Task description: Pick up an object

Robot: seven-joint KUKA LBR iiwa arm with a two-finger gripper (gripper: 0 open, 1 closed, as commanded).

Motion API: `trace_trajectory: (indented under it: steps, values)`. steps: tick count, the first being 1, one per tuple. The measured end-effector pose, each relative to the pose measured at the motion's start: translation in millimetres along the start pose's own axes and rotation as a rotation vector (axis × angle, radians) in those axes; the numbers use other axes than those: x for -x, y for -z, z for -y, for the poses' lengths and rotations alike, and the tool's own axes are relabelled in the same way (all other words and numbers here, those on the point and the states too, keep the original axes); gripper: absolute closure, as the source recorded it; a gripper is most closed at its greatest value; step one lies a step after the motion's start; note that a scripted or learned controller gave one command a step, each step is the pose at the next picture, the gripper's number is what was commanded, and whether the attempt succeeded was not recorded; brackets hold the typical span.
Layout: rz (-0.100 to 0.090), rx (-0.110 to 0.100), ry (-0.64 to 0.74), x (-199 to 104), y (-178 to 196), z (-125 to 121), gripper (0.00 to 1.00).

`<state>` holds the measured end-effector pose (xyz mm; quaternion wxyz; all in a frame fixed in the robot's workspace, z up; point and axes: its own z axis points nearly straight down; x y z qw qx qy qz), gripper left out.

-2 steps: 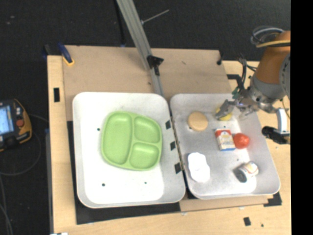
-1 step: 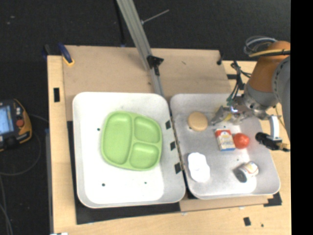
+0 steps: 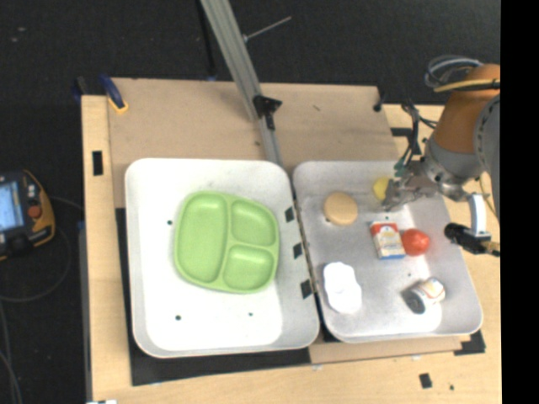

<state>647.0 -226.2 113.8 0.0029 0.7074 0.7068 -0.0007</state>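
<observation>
The right bin (image 3: 370, 314) holds a tan round piece (image 3: 341, 208), a small red and white carton (image 3: 387, 241), a red object (image 3: 415, 242), a white cup-like item (image 3: 342, 286), and a grey and white item (image 3: 423, 293). A yellow object (image 3: 381, 189) lies near the bin's far edge. My gripper (image 3: 396, 192) is low over the bin's far right part, right beside the yellow object. Its fingers are too small and dark to read, and I cannot tell if it touches the yellow object.
The left bin (image 3: 152, 310) holds a green divided plate (image 3: 226, 241). A grey metal pole (image 3: 236, 57) slants up from between the bins. A handheld device (image 3: 21, 209) lies off the bench at the left. The grey arm with its orange band (image 3: 463, 120) enters from the right.
</observation>
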Motion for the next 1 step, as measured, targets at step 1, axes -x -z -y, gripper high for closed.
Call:
trace_trajectory:
  steps: [1]
  values:
    - [-0.004,0.003,-0.001,0.4,48.2,6.4,1.0]
